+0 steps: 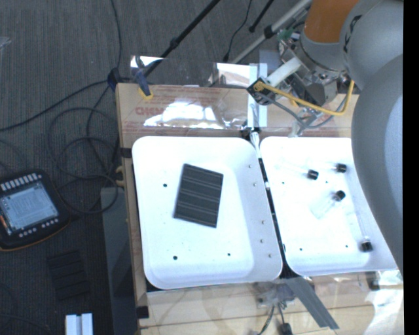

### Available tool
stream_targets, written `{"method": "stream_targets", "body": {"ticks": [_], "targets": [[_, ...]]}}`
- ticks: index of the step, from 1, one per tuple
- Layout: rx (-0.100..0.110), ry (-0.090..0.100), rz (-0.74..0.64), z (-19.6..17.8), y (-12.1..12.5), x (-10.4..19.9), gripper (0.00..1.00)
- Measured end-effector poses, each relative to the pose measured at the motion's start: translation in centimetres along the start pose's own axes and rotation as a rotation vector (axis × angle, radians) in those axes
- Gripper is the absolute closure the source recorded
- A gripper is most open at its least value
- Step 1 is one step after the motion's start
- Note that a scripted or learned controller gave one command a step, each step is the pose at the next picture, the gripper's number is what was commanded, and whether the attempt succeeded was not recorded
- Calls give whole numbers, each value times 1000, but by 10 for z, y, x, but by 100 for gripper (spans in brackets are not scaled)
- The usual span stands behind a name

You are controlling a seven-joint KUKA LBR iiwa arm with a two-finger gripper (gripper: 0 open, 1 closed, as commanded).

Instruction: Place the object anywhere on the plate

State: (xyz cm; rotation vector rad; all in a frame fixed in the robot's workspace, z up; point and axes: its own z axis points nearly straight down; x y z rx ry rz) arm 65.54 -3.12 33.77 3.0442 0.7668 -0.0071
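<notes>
Overhead, in the single camera view, two shallow white bins were seen side by side on the bench, the left bin (147, 196) and the right bin (294, 252) touching along their inner rims. A dark, ribbed, rectangular plate (198, 195) was laid flat near the middle of the left bin, turned slightly askew to the bin's walls. A small clear object (325, 207) with a black cap was found lying on the floor of the right bin, about midway across it, well apart from the plate and separated from it by both inner rims. Three small black pieces (312, 174) were scattered around it in the same bin: two toward the far side and one by the near right corner. The grey arm (383, 98), with its orange band (330, 19), was seen reaching in from the right over the far right corner, blurred and large. The gripper (308, 82) was held above the far edge of the right bin, with a yellow cable (314, 108) looped beside it; whether it was released or clenched could not be told, and nothing was seen in its grasp. A strip of cardboard (190, 105) was laid along the far side of the bins, and a handheld control pendant (26, 209) rested on the dark floor to the left.
</notes>
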Motion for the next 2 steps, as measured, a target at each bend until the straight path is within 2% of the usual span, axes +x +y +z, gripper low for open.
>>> {"method": "stream_targets", "body": {"ticks": [1, 2], "targets": [[0, 0, 0, 0, 0, 0, 0], [0, 3, -904, -10, 0, -36, 0]]}}
